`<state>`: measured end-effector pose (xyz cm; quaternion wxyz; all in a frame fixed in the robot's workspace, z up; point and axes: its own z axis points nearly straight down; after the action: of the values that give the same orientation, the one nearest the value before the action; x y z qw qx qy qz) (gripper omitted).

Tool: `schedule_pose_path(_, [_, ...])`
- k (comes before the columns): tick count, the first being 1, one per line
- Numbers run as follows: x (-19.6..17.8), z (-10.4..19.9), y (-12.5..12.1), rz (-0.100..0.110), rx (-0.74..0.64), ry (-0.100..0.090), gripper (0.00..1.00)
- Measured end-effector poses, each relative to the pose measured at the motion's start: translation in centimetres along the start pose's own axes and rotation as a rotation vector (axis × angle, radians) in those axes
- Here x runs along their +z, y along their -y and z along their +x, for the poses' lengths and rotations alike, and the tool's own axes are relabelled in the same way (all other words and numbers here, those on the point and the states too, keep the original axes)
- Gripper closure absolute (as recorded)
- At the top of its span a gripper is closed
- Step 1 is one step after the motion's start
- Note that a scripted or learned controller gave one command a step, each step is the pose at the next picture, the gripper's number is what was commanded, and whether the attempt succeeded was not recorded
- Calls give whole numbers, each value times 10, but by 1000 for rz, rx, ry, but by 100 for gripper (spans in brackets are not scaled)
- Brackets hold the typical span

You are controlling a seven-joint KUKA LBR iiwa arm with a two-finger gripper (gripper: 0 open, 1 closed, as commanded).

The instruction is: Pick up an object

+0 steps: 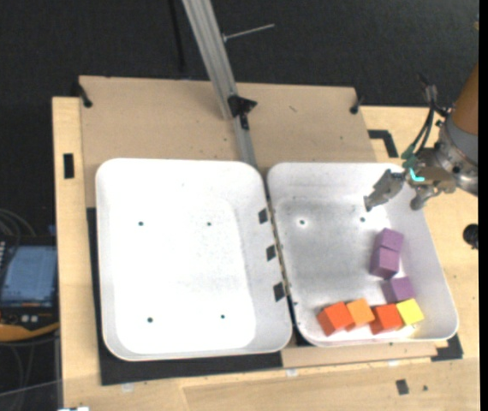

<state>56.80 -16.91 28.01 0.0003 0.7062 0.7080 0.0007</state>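
Blocks number six, all in the right bin [312,187] below the gripper [395,192]: two orange cubes [347,315], one red-orange cube [387,318] and one yellow cube [410,312] in a row, with two purple blocks [387,252] nearer the tool. Its two fingers stand apart, gripping nothing, above the speckled white bin floor.

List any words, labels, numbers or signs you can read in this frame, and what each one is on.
None can be read.
Blue-screened device left of the bench: any markings are too blurred to read.
Blocks, right bin and left bin: no lettering visible.
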Motion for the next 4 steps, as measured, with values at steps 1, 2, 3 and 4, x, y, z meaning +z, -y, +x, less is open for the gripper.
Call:
schedule_pose_path(1, [51,-3,-10,5,4,3,0])
schedule_pose_path(2, [100,2,-16,5,4,2,0])
schedule_pose_path(3, [145,-3,-22,4,6,3,0])
schedule_pose_path(4, [131,-4,-23,-3,11,2,100])
